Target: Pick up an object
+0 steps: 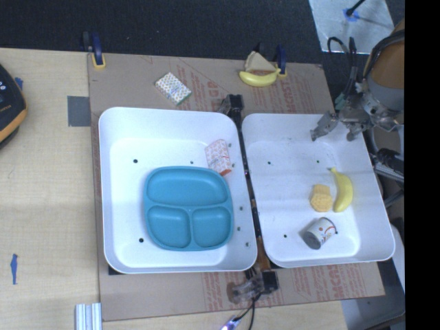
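Two shallow white plastic bins sit side by side; in the left bin (pixel 117 184) we see a smooth blue divided plate (pixel 188 207) and a small crinkled red-and-white packet (pixel 218 157). In the right bin (pixel 289 150) lie a curved yellow banana (pixel 342 190), touching a round, bumpy yellow cracker (pixel 320 198), and nearby a tipped grey cup (pixel 319 234). We see the gripper (pixel 337 129) at that bin's far edge, its fingers spread apart, holding nothing.
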